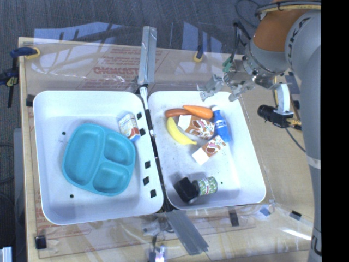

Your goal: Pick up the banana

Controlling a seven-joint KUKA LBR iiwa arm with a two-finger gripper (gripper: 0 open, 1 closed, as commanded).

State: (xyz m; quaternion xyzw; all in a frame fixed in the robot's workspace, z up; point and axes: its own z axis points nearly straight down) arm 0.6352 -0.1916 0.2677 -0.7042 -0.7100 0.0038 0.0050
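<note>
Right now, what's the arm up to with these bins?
The gripper sits above the far rim of the right bin, holding nothing. Its target, the banana, lies untouched in that bin beside a carrot, a blue bottle and some small cartons. The left bin holds a blue divided plate. The pick has not started.

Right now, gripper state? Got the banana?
Gripper: open, holding nothing, above the right bin's far rim.
Banana: lying in that bin, not gripped.
</note>
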